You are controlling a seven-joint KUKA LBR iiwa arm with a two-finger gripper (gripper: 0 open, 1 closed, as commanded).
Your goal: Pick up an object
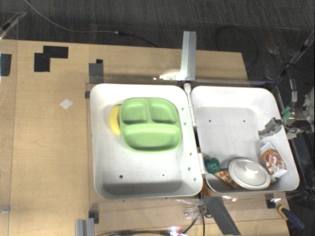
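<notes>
At 3 o'clock of the right bin (pixel 231 102), just over its right rim, sits the gripper (pixel 273 127), w/ arm parts cut by the frame edge behind it. Jaws: cannot tell whether apart or together; nothing seen between them.

Candidate objs, right bin, all crowded at 5–6 o'clock along the near wall: silver lid (pixel 250 172), a round domed piece; snack packet (pixel 273 162), red/white, leaning on the right wall just beside the lid; teal object (pixel 212 165) at 7 o'clock near the divider; orange-brown item (pixel 225 178) partly under the lid's edge. Left bin (pixel 106 146) holds a green divided tray (pixel 149 123) near centre, w/ a yellow object (pixel 114 120) tucked at its 9 o'clock edge.

Judgement, step in hand: approach, no grasp yet. Nearest target is the packet. Recommend descent from above, clear of the wall, jaws straddling the packet's narrow axis. Lid looks smooth and domed, so prob. poor for a pinch. Teal obj stands freer, prob. easier.

Obscured: yellow obj mostly under the tray, identity unclear. Orange-brown item partly covered. Packet print illegible.
</notes>
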